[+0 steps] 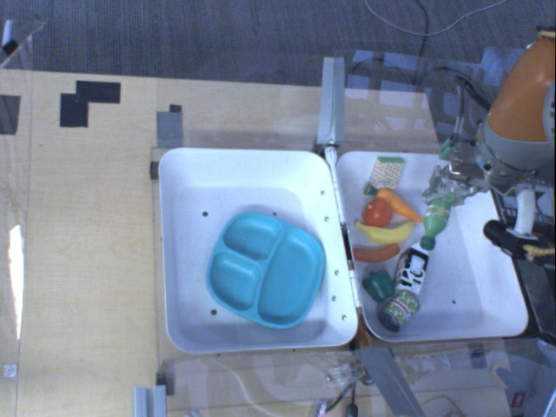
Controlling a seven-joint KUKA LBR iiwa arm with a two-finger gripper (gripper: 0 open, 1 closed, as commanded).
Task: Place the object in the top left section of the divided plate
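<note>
- While the end effector [452,181] hangs over the right bin [486,311], just above the green bottle [434,220], I cannot tell whether it is open or closed
- Bottle lies among the toy food; grip it clear of the carrot [398,203] and banana [387,231]
- Carry it to the blue plate [265,269] in the left bin [187,233]
- Release over the small section [254,235] toward the frame's upper left, low enough not to roll

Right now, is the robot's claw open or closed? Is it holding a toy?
Gripper: above the right bin, by a green bottle; whether it is open, closed or holding anything cannot be told.
</note>
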